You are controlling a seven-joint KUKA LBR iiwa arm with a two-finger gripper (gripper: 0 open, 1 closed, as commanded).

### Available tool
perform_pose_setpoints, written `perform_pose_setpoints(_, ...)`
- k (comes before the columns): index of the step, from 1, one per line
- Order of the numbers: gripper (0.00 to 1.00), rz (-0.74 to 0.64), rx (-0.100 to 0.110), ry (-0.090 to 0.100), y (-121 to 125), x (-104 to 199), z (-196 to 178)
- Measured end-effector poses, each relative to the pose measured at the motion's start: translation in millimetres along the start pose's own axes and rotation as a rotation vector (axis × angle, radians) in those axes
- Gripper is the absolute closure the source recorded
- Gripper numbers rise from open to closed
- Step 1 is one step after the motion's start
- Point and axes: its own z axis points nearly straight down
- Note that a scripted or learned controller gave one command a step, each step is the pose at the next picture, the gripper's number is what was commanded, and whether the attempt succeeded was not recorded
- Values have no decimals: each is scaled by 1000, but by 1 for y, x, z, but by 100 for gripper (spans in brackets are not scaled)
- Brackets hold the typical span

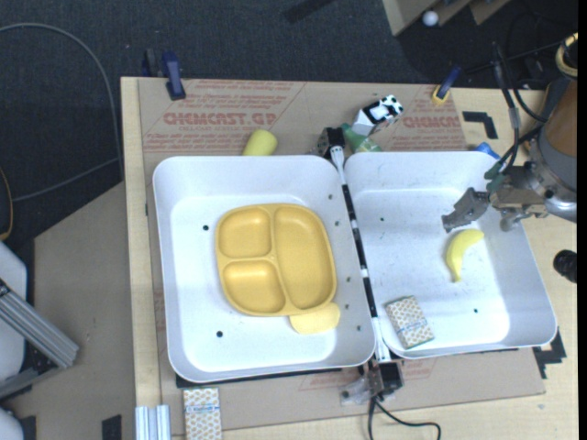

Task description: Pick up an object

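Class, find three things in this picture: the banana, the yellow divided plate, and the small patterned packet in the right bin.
banana (460,251), camera view, middle of its curve.
yellow divided plate (275,258), camera view, central ridge.
patterned packet (409,322), camera view, top face.

Bins (183,246) look like smooth glossy white plastic, yellow tray (275,257) is matt plastic, and the bench (303,108) is printed brown cardboard.

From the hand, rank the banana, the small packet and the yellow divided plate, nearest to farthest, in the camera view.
Measured from the hand:
1. Banana, just below it in the right bin.
2. Small packet, on that bin's front-left corner.
3. Yellow divided plate, in the left bin.
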Motion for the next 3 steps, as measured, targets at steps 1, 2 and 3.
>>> perform_pose_setpoints(1, 0, 1, 1, 0, 31, -72, 104)
perform_pose_setpoints(2, 0, 0, 1, 1, 43, -65, 187)
perform_pose_setpoints(3, 100, 1, -2, 0, 44, -66, 177)
